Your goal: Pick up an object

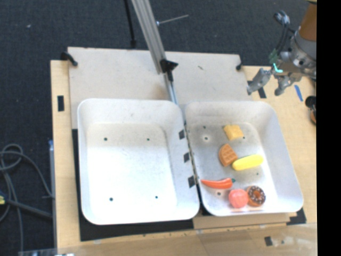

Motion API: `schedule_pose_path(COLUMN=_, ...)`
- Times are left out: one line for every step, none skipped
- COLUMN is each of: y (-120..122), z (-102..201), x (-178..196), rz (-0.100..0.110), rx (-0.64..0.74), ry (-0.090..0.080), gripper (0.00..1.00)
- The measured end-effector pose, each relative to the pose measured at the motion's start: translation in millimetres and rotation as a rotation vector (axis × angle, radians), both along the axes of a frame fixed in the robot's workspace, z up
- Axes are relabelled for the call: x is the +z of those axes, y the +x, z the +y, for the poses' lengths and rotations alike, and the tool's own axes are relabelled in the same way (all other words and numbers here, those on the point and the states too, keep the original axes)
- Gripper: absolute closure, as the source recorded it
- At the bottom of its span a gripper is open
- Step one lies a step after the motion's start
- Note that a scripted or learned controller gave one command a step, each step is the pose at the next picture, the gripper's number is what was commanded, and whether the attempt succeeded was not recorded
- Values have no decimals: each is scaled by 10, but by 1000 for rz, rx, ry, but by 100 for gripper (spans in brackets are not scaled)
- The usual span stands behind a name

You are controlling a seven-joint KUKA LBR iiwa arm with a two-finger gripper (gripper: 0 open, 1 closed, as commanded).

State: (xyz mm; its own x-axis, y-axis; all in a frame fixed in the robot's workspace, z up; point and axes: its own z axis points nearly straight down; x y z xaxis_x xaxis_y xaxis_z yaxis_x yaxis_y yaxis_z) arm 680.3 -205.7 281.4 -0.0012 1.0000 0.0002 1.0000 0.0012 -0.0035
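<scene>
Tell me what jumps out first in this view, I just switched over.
The bright toys clustered in the right bin: a yellow banana, a waffle, an orange-red chili, a pink ball and a chocolate donut. The pincer hangs open beyond that bin's far right corner, holding nothing.

1. The left bin [133, 161] offers an open floor.
2. In the right bin [277, 137], toys crowd the centre and near end: waffle [227, 155], yellow piece [248, 162], chilli [217, 183], doughnut [256, 196].
3. A slanted metal post [152, 33] rises behind the bins.
</scene>
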Motion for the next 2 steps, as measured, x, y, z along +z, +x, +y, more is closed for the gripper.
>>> schedule_pose_path(y=7, z=0, x=33, rz=-4, rx=4, ry=-3, gripper=0)
schedule_pose_path(y=77, z=-66, x=-447, rz=-1, rx=3, ry=-3, gripper=0)
